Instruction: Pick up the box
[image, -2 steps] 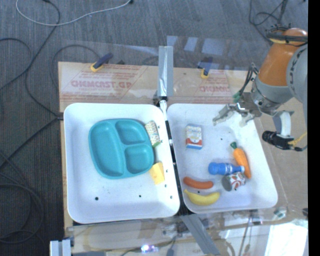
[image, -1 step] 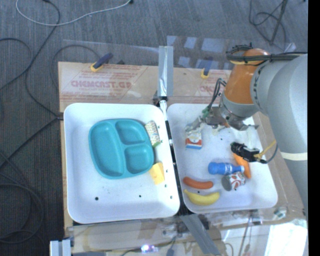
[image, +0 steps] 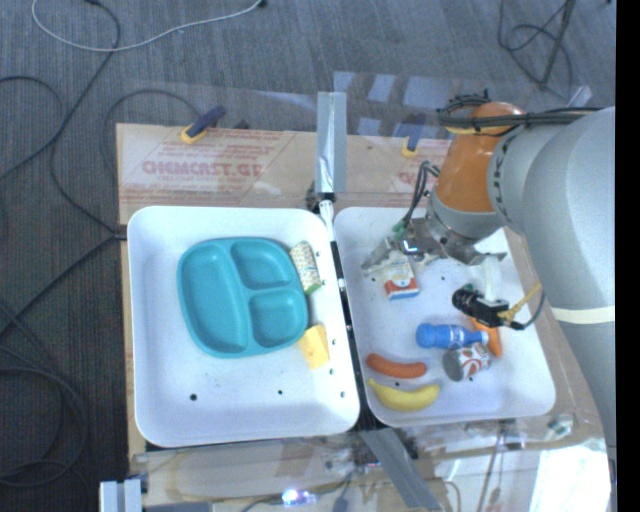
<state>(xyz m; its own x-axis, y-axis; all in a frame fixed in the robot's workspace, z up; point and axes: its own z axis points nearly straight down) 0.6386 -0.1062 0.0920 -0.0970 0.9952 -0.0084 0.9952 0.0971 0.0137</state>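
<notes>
The box (image: 401, 289) is small and white with red and blue print. It lies in the upper left part of the right bin (image: 530, 400). My gripper (image: 395, 258) hangs just above the box's far edge, reaching in from the right under the orange wrist band. The box rests on the bin floor, and nothing shows it as gripped.
The right bin also holds a blue bottle (image: 440, 335), a small can (image: 468, 363), an orange piece (image: 491, 338), a red sausage (image: 395, 367) and a banana (image: 403, 396). In the left bin (image: 160, 400) sit a teal divided plate (image: 243, 295), a corn cob (image: 305, 266) and a yellow piece (image: 316, 346).
</notes>
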